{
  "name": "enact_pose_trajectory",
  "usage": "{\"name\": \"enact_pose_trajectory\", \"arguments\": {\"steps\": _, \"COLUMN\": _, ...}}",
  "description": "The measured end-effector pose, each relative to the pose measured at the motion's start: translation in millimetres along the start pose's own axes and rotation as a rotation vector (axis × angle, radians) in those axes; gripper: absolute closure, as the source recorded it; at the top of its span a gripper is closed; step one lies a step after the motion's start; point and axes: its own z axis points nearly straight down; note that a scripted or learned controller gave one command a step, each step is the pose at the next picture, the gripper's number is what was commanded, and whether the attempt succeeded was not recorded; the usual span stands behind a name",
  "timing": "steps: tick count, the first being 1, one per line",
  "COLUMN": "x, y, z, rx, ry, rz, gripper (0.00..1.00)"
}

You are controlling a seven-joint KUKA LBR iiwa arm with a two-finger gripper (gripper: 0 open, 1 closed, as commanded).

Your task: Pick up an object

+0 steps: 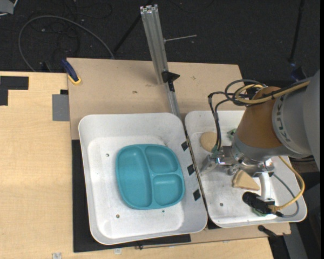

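The tan wedge (246,183) lies in the right bin (291,212), toward its near edge and partly under the arm. The gripper (227,161) hangs just beside it, on the side toward the bin's far-left corner; whether it is apart or together I cannot tell. The risk, as I judge it, is a descent centred off the wedge, which would close on air or shove the piece aside, and a tapered shape can squirt out of a squeeze. Its long axis seems to run from far-left to near-right, thin end toward the near-right corner, though the arm hides part of it. A round tan lump (207,141) by the bin's left wall could be caught instead. The teal plate (149,175) in the left bin (92,128) is well apart.
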Motion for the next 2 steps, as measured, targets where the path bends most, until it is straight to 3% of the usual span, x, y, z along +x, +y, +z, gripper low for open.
{"name": "enact_pose_trajectory", "arguments": {"steps": 1, "x": 2.8, "y": 2.6, "z": -11.1, "rx": -0.008, "ry": 0.007, "rz": 0.003, "gripper": 1.00}}
{"name": "enact_pose_trajectory", "arguments": {"steps": 2, "x": 6.0, "y": 3.7, "z": -53.1, "rx": 0.002, "ry": -0.002, "rz": -0.002, "gripper": 1.00}}
